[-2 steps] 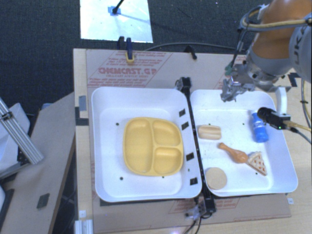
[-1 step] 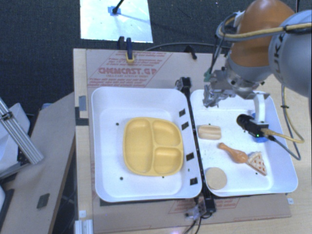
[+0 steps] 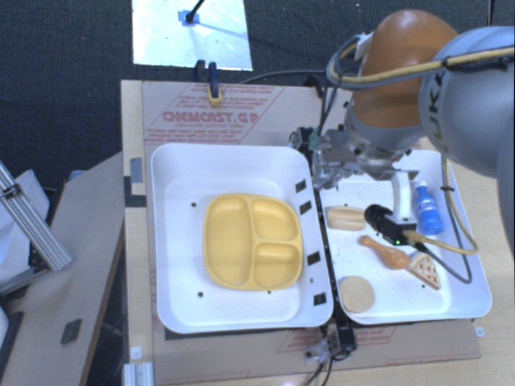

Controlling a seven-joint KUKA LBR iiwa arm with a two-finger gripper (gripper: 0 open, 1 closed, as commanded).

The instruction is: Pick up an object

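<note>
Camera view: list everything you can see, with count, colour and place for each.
left bin: 1, white, left half of the bench
right bin: 1, white, beside the left bin
divided plate: 1, yellow, middle of the left bin
oblong piece: 1, tan, right bin, by its left wall
round disc: 1, tan, right bin, near front left corner
spoon-like piece: 1, brown, middle of the right bin
pizza slice: 1, tan and red, just right of the spoon-like piece
bottle: 1, blue, right bin, toward its right side
clamp: 1, blue and yellow, back edge of the bench
arm: 1, grey and orange, over the right bin
gripper: 1, dark metal, over the right bin's back left corner
</note>
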